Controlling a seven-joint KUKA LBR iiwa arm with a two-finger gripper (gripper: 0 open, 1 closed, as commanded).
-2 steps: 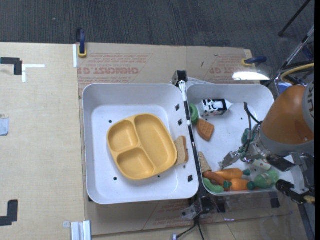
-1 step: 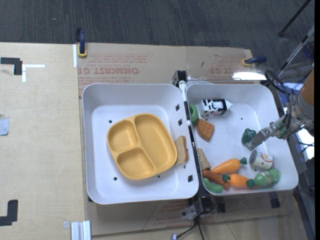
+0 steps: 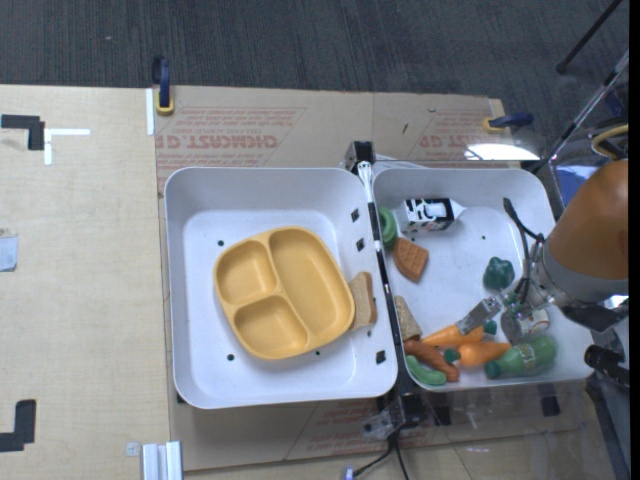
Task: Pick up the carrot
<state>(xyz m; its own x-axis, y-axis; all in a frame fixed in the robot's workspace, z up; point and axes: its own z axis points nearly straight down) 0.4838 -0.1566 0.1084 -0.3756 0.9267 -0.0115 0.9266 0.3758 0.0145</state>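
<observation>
Bench (image 3: 80, 298) bearing two white bins (image 3: 190, 298)

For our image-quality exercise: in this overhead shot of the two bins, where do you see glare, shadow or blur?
Camera view: bright glare on the bench beyond the right bin; soft shadows inside the left bin's walls and around the yellow plate; lighting otherwise even; the gripper above the carrot looks slightly soft, its small parts hard to resolve; the arm's orange band appears blurred.
</observation>
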